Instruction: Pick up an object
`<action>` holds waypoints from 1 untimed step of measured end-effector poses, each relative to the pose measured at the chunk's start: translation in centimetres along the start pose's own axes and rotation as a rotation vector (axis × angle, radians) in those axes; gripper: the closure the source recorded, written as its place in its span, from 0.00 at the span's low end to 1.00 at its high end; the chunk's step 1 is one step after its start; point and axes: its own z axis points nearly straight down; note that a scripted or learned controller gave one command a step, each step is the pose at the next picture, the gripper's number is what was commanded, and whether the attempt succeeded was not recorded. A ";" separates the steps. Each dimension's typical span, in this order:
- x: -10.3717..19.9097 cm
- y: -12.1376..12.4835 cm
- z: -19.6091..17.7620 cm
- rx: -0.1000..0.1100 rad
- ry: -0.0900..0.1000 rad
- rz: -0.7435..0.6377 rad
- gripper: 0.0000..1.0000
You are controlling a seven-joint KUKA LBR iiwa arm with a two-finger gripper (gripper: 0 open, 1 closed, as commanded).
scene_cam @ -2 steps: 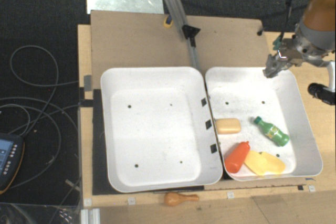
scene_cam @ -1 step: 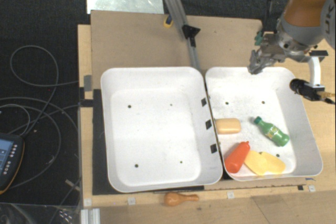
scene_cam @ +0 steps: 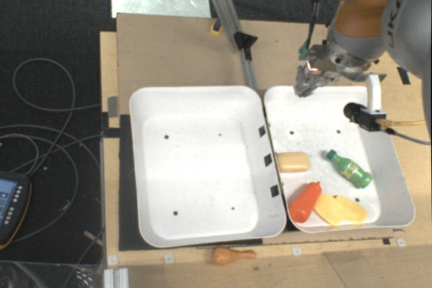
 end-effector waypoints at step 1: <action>4.5 1.2 0.9 -0.002 -0.001 0.000 1.00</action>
